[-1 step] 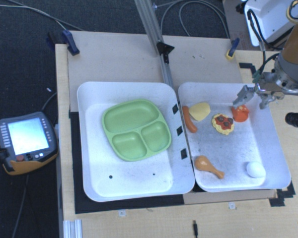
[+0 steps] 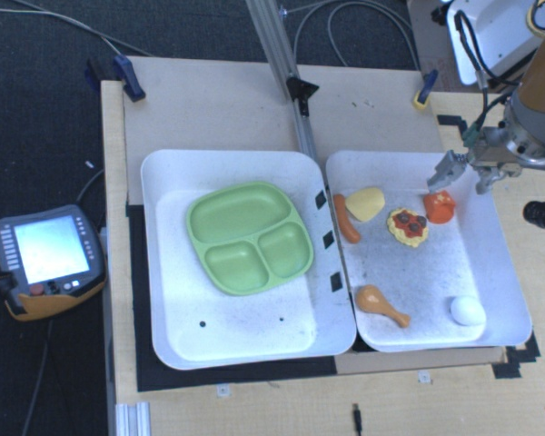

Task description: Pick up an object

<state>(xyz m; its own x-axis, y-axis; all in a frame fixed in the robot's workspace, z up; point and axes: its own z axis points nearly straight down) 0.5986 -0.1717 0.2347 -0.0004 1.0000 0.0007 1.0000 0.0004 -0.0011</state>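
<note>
Nearest, low in the right bin (image 2: 513, 289), lie a white egg (image 2: 467, 311) and drumstick (image 2: 381, 304); the small red toy (image 2: 440, 207) at upper right, under the wide-open pincer (image 2: 465, 174), looks light, smooth, rounded—best gripped across its middle.

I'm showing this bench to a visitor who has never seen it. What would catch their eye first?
Probably the green divided plate, lying alone in the left bin. Next, the bright toy food scattered in the right bin: a sausage, a yellow piece, a small pizza, a red tomato, a drumstick and a white egg. The tool hangs just above the tomato at that bin's far right corner.
</note>
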